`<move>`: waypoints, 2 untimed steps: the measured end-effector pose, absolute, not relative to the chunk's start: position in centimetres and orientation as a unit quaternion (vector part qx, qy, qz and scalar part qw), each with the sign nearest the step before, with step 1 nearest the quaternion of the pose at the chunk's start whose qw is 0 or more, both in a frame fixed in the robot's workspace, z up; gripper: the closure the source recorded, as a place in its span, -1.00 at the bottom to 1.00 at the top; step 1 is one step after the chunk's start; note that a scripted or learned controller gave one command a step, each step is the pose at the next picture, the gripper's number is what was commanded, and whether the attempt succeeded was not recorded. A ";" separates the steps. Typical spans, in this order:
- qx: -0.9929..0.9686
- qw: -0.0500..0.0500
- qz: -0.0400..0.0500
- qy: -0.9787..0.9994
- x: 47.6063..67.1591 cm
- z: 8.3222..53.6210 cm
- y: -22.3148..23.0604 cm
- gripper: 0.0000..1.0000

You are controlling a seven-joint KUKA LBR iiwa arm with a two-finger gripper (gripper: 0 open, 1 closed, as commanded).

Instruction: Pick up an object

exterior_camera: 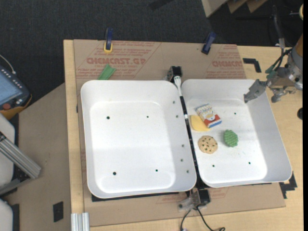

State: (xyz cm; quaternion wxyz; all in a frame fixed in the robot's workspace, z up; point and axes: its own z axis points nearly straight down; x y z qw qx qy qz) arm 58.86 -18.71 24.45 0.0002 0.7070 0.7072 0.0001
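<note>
Camera view, the one feed I've got: my two-finger gripper (264, 93) hangs over the top-right edge of the right shallow white plastic bin (269, 129). The fingers stand spread wide w/ nothing between them. One fingertip sits over the bin's upper rim, the other out past its right rim.

Candidates are all in the right bin's left half, well apart from the gripper:
- small white carton w/ red and blue print (208, 114), tilted, resting against or on the yellow item
- flat yellow wedge, cheese-like (197, 123), just beside the bin's left wall
- round tan cookie w/ dark chips (208, 144), just below the wedge
- knobbly green lump, prob. a toy veg (231, 138), just right of the cookie

Left shallow white bin (130, 134) holds none of these.

Risks as I judge them: the items are bunched, so fingers this wide may straddle two at once, or shove a neighbour aside. Cookie & wedge lie flat; tips could skate over and close on air. The carton overlaps the wedge, so a grab there may tip it. The wedge hugs the wall, so a finger could hit the rim on the way down. Green lump looks the safest pick: chunkiest, most room around it.
</note>
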 end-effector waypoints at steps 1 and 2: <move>0.705 -0.005 -0.002 0.709 59.4 16.0 -13.4 -1.00; 0.706 -0.001 0.000 0.708 59.4 8.1 -9.0 -1.00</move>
